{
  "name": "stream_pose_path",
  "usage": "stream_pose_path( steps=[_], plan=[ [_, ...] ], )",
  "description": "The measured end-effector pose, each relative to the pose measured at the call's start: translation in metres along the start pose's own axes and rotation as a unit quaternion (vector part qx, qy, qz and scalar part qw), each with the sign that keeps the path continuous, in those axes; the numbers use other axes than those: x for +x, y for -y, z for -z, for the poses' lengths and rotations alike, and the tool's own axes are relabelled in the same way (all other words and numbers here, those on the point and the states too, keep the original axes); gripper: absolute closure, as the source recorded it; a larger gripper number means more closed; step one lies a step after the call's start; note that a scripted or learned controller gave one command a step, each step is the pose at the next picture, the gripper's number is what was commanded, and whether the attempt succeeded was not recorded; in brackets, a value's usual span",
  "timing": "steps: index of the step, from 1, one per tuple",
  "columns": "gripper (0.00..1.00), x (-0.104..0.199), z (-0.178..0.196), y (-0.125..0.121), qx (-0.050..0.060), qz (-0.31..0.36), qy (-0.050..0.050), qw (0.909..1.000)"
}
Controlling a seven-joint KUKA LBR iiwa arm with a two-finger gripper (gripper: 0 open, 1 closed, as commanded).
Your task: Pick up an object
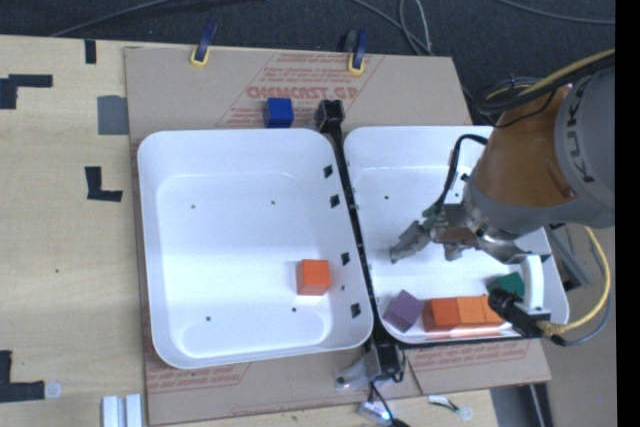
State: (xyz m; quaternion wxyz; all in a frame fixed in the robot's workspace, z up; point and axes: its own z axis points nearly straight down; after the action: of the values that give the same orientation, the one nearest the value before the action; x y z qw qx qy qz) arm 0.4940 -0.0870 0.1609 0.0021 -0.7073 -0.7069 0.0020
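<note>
Camera view, slanted look down on the bench: the hand (432,245) hangs over the right bin (400,150), fingers spread and pinching nothing. Nearest candidates lie along that bin's near wall: purple block (403,310), orange block (462,314) touching a green piece (507,284) beside the arm. A second orange cube (314,276) sits alone in the left bin (200,165). Likely risk: the crowded row against the wall leaves little finger room, so a descent may nudge blocks or close on air
</note>
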Motion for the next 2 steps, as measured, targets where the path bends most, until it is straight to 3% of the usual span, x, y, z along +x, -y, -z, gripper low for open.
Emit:
stream_pose_path(
  steps=[1,2],
  plan=[
    [0.0,-0.002,-0.044,0.007,0.0,0.0,0.0,1.0],
    [1.0,-0.002,-0.033,0.006,-0.002,0.001,0.0,1.0]
  ],
)
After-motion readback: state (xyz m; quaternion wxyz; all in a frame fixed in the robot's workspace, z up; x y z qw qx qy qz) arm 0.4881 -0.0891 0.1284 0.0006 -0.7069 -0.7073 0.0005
